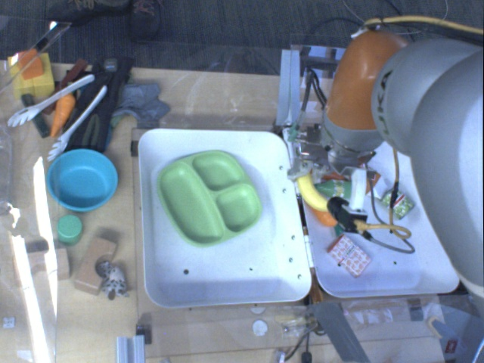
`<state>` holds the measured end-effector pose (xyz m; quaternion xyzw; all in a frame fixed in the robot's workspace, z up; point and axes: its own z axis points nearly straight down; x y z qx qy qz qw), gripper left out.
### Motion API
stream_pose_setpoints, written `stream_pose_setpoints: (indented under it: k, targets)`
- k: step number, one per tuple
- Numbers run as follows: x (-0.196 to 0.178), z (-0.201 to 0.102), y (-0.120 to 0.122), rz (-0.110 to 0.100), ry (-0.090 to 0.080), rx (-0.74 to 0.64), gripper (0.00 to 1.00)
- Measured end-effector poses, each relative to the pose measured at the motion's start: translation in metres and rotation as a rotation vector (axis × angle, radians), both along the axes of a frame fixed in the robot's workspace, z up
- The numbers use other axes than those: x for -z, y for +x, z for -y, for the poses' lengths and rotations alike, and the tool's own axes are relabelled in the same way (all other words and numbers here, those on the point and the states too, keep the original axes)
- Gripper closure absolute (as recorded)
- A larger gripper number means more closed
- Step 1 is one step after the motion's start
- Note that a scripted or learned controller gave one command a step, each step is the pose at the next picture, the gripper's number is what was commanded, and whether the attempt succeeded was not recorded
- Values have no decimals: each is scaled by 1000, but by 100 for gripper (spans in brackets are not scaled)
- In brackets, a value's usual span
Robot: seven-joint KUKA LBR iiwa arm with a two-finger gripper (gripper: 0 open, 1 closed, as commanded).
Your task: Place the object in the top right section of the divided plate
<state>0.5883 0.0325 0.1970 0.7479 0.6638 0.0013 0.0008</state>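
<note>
While no brand or lettering can be read anywhere, one green divided plastic plate (210,196) sits in the left of the two shallow white bins (227,278), its three sections bare. Over in the right white bin (393,271), one yellow banana (311,193) lies by the left wall, touching an orange rounded item (324,218). One red-and-white patterned packet (349,254) and one small green-and-white packet (398,203) lie nearby. The grey arm's gripper (330,156) hangs right above the banana's upper end, wrist blocking the tips, so I cannot tell their state. Left of the bins, one blue bowl (82,178) rests beside white tongs (72,123).
</note>
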Motion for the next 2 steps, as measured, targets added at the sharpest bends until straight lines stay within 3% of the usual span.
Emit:
stream_pose_setpoints:
  k: [1,2]
  targets:
    - [12,-71,-11,0,0,-149,100]
    - [12,-71,-11,1,0,-149,0]
